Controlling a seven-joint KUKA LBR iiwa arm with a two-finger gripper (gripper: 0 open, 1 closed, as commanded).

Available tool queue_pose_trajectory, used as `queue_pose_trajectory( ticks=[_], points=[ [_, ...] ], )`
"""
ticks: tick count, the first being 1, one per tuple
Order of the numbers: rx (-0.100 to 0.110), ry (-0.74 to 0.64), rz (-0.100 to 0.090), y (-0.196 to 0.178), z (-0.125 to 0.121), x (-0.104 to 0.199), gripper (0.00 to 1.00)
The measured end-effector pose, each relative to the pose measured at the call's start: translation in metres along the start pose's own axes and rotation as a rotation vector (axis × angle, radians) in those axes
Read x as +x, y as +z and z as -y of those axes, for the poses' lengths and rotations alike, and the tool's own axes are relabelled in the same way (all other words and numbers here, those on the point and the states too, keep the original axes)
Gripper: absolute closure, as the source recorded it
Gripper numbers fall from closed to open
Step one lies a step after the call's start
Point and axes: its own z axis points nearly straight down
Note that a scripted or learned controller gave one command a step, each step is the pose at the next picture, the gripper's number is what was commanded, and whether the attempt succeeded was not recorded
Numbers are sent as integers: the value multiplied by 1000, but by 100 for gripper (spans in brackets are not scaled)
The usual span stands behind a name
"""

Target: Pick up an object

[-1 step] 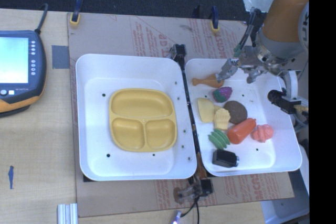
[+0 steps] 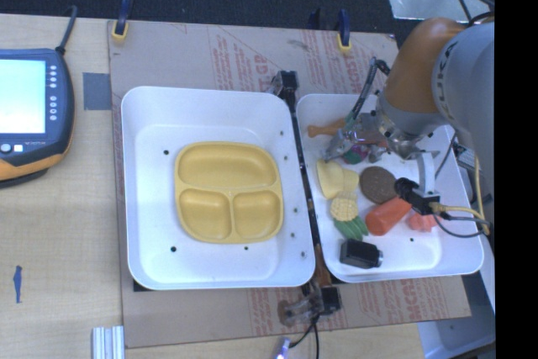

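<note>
- The yellow divided plate [image 2: 229, 190] lies in the left bin [image 2: 143, 181], well apart from the arm
- In the right bin [image 2: 458, 261], the toy food sits in a cluster: a yellow piece [image 2: 329, 178], a corn cob [image 2: 343, 208], a brown patty [image 2: 377, 183] and an orange carrot [image 2: 388, 215] with its long axis slanting up to the right
- The gripper [image 2: 357, 143] hangs at that bin's upper part, just above the patty; nothing is seen held, and its opening cannot be told

Robotics lab: teach pendant [image 2: 29, 115], clamped cardboard [image 2: 218, 55], white bins [image 2: 139, 181].
</note>
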Motion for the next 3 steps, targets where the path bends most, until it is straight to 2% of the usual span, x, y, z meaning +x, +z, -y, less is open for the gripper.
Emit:
queue_pose_trajectory(
  ticks=[1, 2, 3],
  points=[
    [-2, 1, -2, -1, -37, -25, 0],
    [1, -2, 0, 0, -14, 10, 0],
    [2, -3, 1, -11, -14, 8, 100]
  ],
)
